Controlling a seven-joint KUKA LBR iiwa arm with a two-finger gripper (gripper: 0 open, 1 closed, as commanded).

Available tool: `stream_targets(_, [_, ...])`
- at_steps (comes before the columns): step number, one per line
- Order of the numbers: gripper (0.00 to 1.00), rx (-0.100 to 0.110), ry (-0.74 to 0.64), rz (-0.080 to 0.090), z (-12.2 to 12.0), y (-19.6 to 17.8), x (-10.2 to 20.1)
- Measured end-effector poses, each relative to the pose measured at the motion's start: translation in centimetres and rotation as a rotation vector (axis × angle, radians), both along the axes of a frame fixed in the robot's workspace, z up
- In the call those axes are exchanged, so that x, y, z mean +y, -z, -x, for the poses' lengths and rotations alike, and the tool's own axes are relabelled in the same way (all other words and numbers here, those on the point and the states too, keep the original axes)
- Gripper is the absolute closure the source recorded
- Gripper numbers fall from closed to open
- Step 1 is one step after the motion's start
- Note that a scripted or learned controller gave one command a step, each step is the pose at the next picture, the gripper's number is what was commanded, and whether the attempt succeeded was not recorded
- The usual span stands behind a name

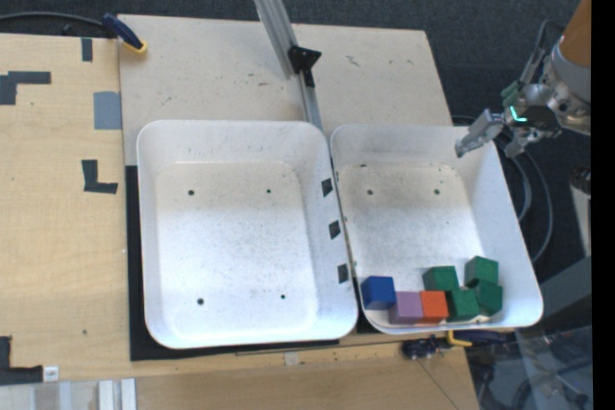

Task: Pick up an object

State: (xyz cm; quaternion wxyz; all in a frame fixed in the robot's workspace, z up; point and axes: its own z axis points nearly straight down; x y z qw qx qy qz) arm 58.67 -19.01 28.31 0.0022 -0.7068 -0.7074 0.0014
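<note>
Bins side by side across the middle of the frame, and we sweep from the left: the left bin (pixel 235 230) is a bare speckled white floor. Over the divide, the right bin (pixel 404 216) has all the action packed along its bottom edge — a blue block (pixel 379 291), then a purple block (pixel 410 305), an orange block (pixel 434 304), and a clump of green blocks (pixel 468 288) jammed into the lower right corner, all touching or nearly so. Now up to the right edge of the frame: the gripper (pixel 490 132) hangs over the bin's upper right rim, fingers looking spread apart with nothing between them. So the cluster lies straight down the frame from the claw and slightly left, well apart. My call: nothing picked yet, and the crowding makes a clean pinch tricky.
</note>
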Motion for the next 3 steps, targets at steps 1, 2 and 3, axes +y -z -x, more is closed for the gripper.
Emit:
stream_targets(1, [0.0, -0.004, -0.001, 0.002, -0.1, -0.2, 0.0])
stream_targets(2, [0.0, -0.004, -0.001, 0.001, 0.0, 5.7, 0.5])
stream_targets(3, [0.0, 0.001, -0.001, 0.001, 0.2, 10.1, 0.8])
